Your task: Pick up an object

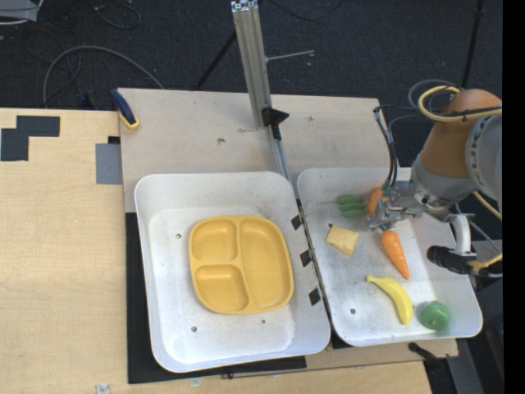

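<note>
The tool (387,213) is lowered just above the long orange plastic carrot (395,253) in the right white bin (459,322); its opening cannot be told. A glancing contact could roll the carrot aside.

The arm (459,150) is cut off at the picture's right side; only its wrist section with the orange band is in frame. The gripper (385,212) sits low in the right bin (361,322), and its fingertips merge with the clutter beneath, too small to separate. A second orange item (374,199) beside the green vegetable (351,206) is partly covered by the gripper, its shape not determinable. The carrot (395,254) has its upper end under the gripper. Contact between gripper and carrot cannot be confirmed.
</note>
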Controlling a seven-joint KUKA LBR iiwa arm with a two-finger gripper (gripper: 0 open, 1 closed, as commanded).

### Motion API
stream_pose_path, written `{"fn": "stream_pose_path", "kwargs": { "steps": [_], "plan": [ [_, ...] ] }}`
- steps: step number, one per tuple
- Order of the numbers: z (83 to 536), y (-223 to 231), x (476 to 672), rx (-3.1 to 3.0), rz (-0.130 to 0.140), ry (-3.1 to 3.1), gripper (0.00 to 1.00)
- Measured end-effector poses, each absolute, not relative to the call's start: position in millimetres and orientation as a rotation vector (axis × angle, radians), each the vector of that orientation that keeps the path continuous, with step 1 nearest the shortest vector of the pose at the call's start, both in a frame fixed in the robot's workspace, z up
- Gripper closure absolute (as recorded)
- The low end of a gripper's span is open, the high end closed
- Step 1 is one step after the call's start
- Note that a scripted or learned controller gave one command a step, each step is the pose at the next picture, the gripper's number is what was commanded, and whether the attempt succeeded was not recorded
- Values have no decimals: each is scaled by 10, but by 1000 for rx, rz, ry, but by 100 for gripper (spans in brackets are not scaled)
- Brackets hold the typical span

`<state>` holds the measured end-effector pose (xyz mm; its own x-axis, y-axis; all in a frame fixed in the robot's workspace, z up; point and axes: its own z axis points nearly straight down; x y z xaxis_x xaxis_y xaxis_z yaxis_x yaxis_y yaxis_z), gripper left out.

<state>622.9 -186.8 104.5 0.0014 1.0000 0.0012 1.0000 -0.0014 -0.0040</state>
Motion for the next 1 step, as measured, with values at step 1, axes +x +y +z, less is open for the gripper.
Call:
{"fn": "stream_pose_path", "kwargs": {
  "steps": [1],
  "plan": [
    [1620, -1849, 6315, -2221, -1, -2224, 100]
  ]
}}
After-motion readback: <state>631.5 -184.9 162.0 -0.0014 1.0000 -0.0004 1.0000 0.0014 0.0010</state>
